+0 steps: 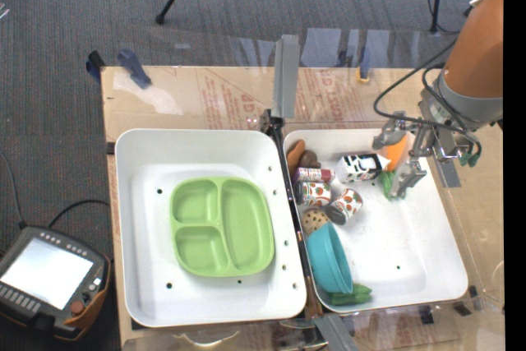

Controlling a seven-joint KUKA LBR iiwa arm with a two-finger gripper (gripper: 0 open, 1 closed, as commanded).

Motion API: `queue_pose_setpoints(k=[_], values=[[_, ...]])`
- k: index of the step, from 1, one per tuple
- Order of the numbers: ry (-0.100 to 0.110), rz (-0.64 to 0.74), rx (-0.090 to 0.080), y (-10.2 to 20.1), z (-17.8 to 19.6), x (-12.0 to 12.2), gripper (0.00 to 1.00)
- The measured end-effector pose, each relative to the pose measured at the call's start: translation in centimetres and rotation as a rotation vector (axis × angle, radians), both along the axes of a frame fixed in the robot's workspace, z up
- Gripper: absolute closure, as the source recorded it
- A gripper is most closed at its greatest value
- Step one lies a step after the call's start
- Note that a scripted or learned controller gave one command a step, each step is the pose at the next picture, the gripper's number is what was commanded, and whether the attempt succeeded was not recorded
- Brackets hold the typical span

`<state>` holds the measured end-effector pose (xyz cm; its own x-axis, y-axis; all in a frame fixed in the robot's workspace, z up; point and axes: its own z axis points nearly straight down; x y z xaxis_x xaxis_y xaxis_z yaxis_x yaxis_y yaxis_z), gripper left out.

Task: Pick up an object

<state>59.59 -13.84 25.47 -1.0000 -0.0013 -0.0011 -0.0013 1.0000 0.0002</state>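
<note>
Bench seen from above at a slant, with two shallow white bins side by side. The left bin (140, 177) holds a light green divided plate (222, 226) with three sections, lying flat near its middle.

The right bin (411, 251) holds a cluster of small things along its left wall and back. From back to front along the left side: a brown object (301, 159) near the back corner, a small can lying on its side (313, 174), a printed cup (315, 192), a second cup with red spots tipped over (346, 205), a cookie (313, 219), and a teal bowl (330, 259) standing on its edge against the wall. A green item (353, 294) lies at the front wall just beside the bowl. Further right at the back sits a black and white toy (361, 167).

The grey arm with its orange band (481, 45) reaches in from the right. Its gripper (403, 160) hangs low over the back right part of the right bin, fingers spread apart. An orange carrot-like toy (396, 152) with a green end (386, 182) lies right at the fingers, between them as far as can be seen; whether it is lifted off the bin floor cannot be told.
</note>
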Motion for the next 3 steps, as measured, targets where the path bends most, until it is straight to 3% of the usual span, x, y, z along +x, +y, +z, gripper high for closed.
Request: queue_pose_setpoints(k=[1,2,3], values=[[-0.007,0.232,-0.001,1.3,-13.6,4.4,0.00],[-0.005,0.171,-0.003,2.1,-16.5,-1.3,0.00],[-0.007,0.177,-0.002,2.3,-15.5,-1.2,1.00]])
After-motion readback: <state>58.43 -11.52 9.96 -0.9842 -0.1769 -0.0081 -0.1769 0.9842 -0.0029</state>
